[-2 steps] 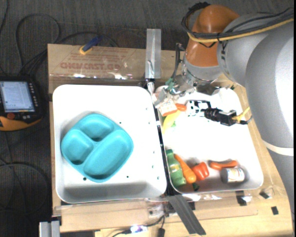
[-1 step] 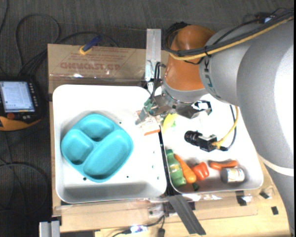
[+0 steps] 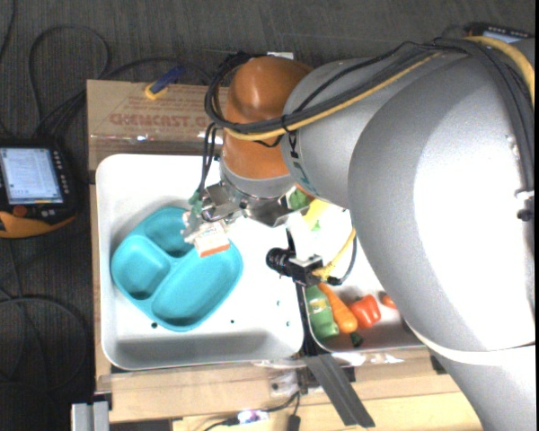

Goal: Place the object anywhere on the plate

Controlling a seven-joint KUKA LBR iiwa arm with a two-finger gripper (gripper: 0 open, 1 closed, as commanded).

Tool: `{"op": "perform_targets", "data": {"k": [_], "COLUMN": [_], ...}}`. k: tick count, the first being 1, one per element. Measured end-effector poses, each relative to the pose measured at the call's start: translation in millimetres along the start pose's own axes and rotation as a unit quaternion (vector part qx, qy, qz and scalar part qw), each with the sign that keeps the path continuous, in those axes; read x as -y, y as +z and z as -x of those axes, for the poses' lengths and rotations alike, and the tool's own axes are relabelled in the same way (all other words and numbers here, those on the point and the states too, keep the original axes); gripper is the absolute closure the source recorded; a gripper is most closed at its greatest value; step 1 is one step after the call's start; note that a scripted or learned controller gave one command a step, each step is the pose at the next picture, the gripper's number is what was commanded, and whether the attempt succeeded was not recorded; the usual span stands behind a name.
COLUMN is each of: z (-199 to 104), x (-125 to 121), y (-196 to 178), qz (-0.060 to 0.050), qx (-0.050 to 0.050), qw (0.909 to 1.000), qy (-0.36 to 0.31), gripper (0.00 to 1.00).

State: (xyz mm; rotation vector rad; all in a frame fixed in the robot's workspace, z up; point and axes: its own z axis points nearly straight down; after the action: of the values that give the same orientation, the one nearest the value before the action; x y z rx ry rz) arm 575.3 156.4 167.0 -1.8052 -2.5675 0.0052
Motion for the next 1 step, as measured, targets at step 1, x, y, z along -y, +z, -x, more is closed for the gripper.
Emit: {"op": "perform_targets", "data": {"k": [1], "z": [0.0], "x": [-0.1], "y": [-0.3], "qz": [0.0], "qx": [0.0], "qw": [1.0], "qy": [0.0], "gripper": [0.0]}}
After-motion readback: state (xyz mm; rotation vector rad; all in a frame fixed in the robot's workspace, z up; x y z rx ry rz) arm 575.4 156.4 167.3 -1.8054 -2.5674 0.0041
